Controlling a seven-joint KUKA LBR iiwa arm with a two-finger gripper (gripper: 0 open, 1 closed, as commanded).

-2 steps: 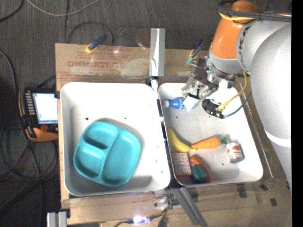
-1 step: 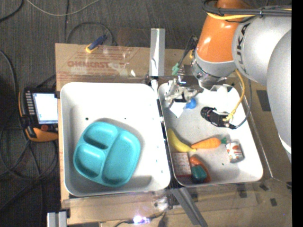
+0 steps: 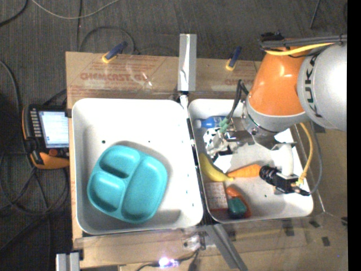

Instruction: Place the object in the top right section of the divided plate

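Gripper [image 3: 221,141] sat low over the right bin [image 3: 302,210], right of frame centre; I couldn't tell its state. Just below it lay a banana [image 3: 211,171] and carrot [image 3: 246,171]. My teal divided plate [image 3: 128,182] rested in the left bin [image 3: 84,114].
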